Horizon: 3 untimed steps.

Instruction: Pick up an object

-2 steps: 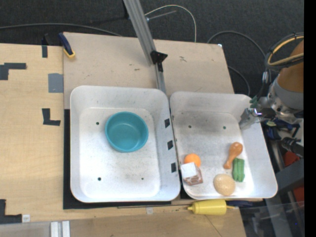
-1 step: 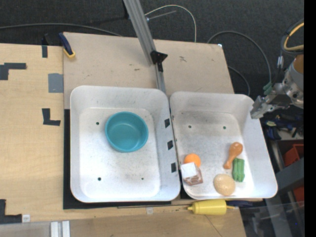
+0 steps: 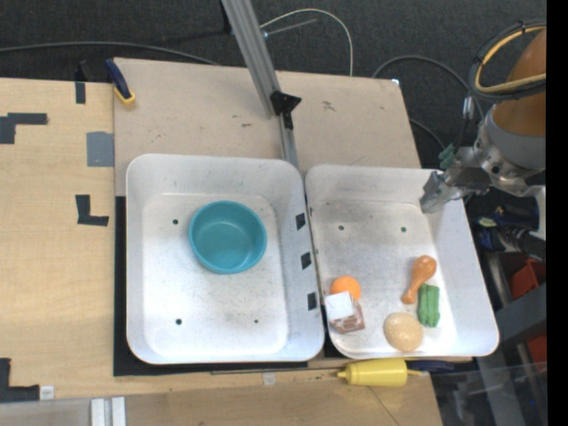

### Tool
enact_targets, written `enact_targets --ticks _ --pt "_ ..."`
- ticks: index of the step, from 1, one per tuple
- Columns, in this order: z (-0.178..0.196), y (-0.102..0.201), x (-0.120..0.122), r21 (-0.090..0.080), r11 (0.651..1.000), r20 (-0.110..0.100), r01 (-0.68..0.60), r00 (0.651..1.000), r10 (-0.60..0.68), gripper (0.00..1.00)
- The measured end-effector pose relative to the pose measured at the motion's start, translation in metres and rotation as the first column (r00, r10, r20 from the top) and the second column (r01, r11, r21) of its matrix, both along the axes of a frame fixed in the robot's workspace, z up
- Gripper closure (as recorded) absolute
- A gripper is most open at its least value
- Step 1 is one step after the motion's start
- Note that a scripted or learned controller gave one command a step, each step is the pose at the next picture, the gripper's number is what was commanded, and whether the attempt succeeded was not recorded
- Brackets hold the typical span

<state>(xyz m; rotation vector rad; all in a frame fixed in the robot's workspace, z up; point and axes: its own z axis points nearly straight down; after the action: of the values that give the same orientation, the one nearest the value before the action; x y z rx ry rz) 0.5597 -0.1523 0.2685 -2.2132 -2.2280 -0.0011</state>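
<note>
Camera view: jaws (image 3: 432, 193) hovering at right bin (image 3: 461, 238) rim, aperture indeterminable; you are approaching—next descend toward orange drumstick (image 3: 419, 279).

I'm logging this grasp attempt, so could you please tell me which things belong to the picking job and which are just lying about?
Job: gripper; orange ball, white-topped block, orange drumstick, green piece, cream egg, teal bowl.

Lying about: yellow bottle, blue clamp, metal pole.
</note>
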Motion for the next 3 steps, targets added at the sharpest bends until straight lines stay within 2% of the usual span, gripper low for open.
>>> enact_targets --ticks 1,2,3 --pt "-0.014 0.059 -0.006 0.0 1.0 -0.003 0.0 1.0 0.0 1.0" --pt "-0.031 0.113 -0.001 0.0 1.0 -0.004 0.0 1.0 0.0 1.0" --pt "-0.032 0.176 0.004 0.0 1.0 -0.002 -0.002 1.0 0.002 1.0"
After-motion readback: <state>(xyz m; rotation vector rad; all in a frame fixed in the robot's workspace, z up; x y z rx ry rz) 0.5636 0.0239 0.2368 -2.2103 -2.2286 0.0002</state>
